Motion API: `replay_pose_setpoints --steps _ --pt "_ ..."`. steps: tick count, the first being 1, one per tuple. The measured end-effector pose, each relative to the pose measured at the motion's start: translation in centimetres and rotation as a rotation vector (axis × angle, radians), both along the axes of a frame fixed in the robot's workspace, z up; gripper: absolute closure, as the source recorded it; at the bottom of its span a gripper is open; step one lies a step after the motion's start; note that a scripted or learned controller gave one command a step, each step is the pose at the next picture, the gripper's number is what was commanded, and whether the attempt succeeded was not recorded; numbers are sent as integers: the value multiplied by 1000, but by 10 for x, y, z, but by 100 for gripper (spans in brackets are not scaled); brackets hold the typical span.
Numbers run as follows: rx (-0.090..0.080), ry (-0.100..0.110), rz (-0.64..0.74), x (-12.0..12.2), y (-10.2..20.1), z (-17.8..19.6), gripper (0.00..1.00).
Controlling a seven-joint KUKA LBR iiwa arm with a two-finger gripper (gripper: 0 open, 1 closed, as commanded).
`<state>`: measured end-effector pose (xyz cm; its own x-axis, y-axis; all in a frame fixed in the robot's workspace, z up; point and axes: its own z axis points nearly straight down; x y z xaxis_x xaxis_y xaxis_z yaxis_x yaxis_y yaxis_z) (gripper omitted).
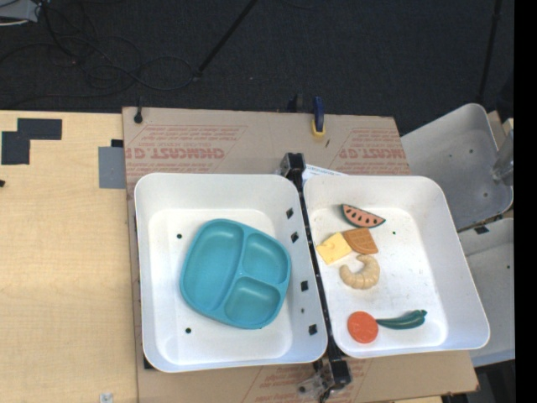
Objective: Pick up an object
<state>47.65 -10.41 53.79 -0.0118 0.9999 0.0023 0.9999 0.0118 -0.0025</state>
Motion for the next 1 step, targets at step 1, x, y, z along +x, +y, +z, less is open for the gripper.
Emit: replay_pose_setpoints --steps 1 --pt "-4 0 -16 -1 -58 -1 100"
